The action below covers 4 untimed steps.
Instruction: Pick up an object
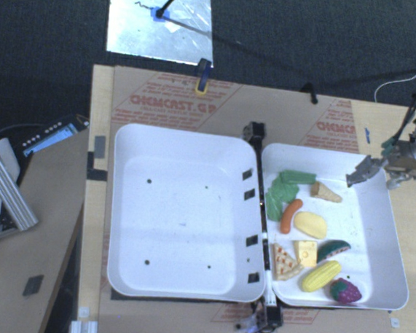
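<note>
Several toy foods lie in the right bin [394, 249]: green pieces [286, 188], a tan wedge [326, 192], an orange sausage [289, 215], a yellow lump [310, 225], a cheese block [304, 251], a pizza slice [284, 262], a watermelon slice [333, 249], a corn cob [320, 275] and a purple-red fruit [345, 290]. My gripper [377, 176] hangs above the bin's far right corner, to the right of the tan wedge. It is open, with nothing between its fingers.
The left bin [121, 190] sits beside the right one, joined by a black hinge strip [258, 211]. A yellow clamp [202, 77] and a shiny sheet [160, 18] lie beyond the bins. A cable [399, 78] loops at the upper right.
</note>
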Tool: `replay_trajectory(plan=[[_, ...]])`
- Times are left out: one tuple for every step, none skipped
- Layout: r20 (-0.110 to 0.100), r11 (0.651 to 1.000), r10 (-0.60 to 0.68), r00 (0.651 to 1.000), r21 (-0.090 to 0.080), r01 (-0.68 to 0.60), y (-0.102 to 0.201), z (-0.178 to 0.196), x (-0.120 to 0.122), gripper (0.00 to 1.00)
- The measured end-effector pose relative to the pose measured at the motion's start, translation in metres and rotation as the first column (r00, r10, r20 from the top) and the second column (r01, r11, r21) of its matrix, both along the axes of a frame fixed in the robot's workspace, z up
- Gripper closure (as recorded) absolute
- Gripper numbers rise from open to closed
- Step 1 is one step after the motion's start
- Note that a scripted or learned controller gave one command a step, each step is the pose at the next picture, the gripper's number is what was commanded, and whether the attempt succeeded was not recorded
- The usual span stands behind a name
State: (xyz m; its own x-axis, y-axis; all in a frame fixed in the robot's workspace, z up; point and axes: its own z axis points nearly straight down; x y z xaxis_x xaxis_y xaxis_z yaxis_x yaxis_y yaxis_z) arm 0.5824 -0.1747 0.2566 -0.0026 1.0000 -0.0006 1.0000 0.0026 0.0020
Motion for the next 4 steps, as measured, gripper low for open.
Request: replay_trajectory(plan=[[0.005, 1.0, 0.011, 1.0, 0.001, -0.011, 0.091, -0.095, 0.086, 0.0], [0.003, 1.0, 0.003, 1.0, 0.001, -0.003, 0.085, -0.081, 0.083, 1.0], [0.01, 1.0, 0.007, 1.0, 0.001, -0.007, 0.137, 0.032, 0.088, 1.0], [0.005, 1.0, 0.007, 1.0, 0.003, -0.007, 0.193, 0.077, 0.087, 1.0]])
